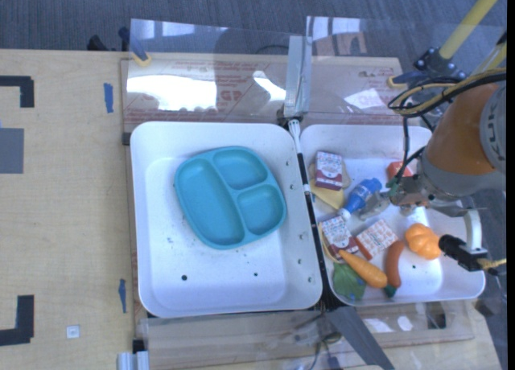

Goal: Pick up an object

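From above we see the L bin (153, 280) w/ a blue divided plate (231, 196), the R bin (463, 284) w/ toy food incl. a slim orange carrot (364, 269) at its front; claw (400, 192) state: can't tell.

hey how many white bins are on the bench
2. The left bin holds a blue divided plate. The right bin sits right beside it, holding a pile of toy food with the arm reaching over it.
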